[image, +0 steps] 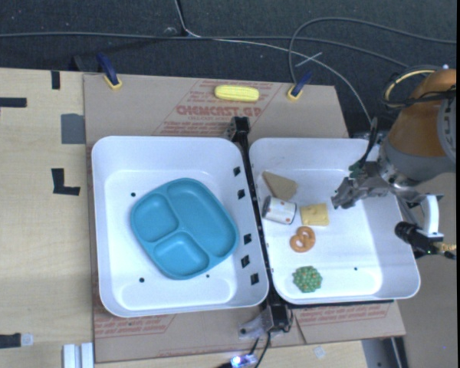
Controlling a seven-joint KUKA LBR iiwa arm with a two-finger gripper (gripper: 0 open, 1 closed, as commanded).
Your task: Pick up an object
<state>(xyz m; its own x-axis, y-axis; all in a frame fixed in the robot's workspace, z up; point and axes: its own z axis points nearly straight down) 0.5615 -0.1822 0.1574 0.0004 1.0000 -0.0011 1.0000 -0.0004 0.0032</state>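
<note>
Nearest the camera, in the right bin (pixel 399 282), a knobbly green ball (pixel 307 279) lies close to the front wall; it looks light and bumpy, likely to roll unless pinched squarely across its middle. Just behind it sits a brown pretzel (pixel 303 240), a stiff loop that seems brittle, best taken across one outer curve. Further back, a flat yellow cheese square (pixel 315 215) lies beside a small white block (pixel 280 210); the square looks thin and hard to get under, while the block appears the easiest to pinch across its short sides. Behind those, a tan wedge (pixel 280 185) rests near the divider. Any of these could serve as the object. The gripper (pixel 348 195) hovers over the bin's right part, well apart from the cheese, nothing visible between its tips; how wide it stands cannot be told. The left bin (pixel 107 205) holds a blue divided plate (pixel 183 228). Farthest off, a yellow corn piece (pixel 236 93) lies on the cardboard (pixel 138 106).
</note>
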